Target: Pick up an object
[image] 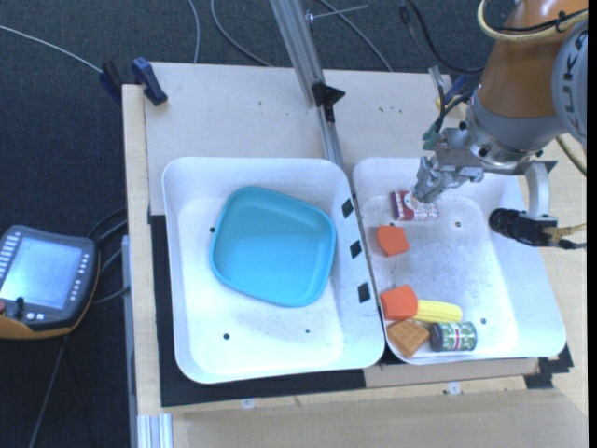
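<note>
My gripper (424,190) hangs low over the far part of the right bin (522,287). It is right above a small red and white carton (405,206) and hides part of the carton's right side. Whether it touches the carton I cannot tell. An orange block (393,241) lies just in front of the carton. Near the bin's front left corner sit a red-orange block (399,301), a yellow corn cob (437,311), a tan waffle piece (408,337) and a dark can (453,336) lying on its side.
The left bin (187,278) holds a light blue square plate (272,245). A slanted metal pole (303,40) rises behind the bins. A handheld control pendant (42,278) lies off the bench at the left.
</note>
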`<state>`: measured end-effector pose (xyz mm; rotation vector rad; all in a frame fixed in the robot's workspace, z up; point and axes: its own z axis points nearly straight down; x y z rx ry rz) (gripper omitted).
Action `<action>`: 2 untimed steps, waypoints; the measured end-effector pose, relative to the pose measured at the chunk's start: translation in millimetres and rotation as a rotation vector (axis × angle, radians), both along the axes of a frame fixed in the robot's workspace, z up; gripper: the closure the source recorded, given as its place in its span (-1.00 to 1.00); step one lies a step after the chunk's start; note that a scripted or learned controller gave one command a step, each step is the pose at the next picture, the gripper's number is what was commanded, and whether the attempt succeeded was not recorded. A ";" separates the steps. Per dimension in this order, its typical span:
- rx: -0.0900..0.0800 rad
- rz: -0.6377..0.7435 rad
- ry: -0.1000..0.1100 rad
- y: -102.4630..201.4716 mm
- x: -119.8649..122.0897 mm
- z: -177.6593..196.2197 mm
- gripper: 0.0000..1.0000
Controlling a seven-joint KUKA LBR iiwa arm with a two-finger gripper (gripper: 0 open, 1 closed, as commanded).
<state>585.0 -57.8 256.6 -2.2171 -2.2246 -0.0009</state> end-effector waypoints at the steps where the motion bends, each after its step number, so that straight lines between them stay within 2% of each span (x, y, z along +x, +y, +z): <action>1: 0.000 0.001 0.001 50.4 4.9 -13.9 1.00; 2: 0.000 0.001 0.001 100.4 6.1 -23.0 1.00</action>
